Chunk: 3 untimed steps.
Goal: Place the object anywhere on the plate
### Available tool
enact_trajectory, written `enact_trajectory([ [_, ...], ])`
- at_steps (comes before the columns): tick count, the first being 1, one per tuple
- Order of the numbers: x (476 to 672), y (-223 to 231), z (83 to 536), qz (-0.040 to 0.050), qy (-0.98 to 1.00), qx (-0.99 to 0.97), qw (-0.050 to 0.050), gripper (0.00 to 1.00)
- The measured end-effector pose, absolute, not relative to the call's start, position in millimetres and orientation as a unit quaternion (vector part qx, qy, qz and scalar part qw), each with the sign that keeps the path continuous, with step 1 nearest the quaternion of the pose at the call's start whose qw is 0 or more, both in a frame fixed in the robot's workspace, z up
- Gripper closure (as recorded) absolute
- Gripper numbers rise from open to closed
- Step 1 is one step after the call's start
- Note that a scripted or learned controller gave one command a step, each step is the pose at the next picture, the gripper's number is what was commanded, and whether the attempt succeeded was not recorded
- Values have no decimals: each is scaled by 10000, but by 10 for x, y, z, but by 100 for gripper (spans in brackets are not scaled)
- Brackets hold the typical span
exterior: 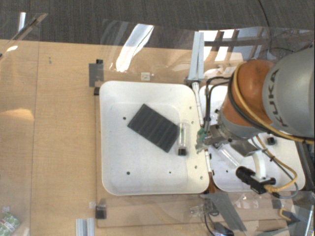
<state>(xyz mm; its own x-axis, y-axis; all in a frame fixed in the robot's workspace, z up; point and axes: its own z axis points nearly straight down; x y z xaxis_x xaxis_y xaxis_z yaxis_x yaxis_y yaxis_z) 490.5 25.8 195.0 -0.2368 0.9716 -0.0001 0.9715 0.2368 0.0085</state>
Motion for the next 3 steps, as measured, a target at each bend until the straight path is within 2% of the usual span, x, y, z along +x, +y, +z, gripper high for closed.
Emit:
enact_trajectory([
  [1,4880,581,1847,17,8110,5850,12,100],
  [2,4882,445,1845,17,6773,7357,11,100],
  [3,4882,-65,1842,13,6441,7650,13,100],
])
